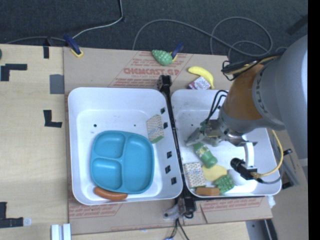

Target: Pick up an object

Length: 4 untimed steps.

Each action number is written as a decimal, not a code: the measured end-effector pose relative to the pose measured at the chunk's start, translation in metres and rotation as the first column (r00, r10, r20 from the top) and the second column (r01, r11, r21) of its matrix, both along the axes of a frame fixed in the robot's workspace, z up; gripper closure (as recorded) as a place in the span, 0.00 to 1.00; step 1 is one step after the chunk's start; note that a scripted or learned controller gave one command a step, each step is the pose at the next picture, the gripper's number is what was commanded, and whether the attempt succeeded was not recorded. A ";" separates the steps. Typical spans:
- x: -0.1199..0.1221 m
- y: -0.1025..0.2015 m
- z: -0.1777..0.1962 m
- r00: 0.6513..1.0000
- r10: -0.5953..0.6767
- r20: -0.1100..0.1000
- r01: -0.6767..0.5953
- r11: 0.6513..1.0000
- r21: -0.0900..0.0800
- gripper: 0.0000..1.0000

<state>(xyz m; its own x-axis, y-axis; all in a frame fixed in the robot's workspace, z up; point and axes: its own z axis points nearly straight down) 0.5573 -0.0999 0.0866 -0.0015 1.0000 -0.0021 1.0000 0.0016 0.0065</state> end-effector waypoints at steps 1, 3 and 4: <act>-0.032 0.004 0.000 1.000 -0.001 0.000 0.001 1.000 0.000 0.00; -0.033 0.004 0.000 1.000 -0.001 0.003 0.001 1.000 0.000 0.00; 0.045 0.006 0.000 1.000 0.000 -0.001 0.000 1.000 0.000 0.00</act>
<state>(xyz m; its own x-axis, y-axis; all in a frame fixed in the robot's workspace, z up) 0.6027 -0.0939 0.0861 -0.0018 1.0000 -0.0020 1.0000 0.0018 0.0052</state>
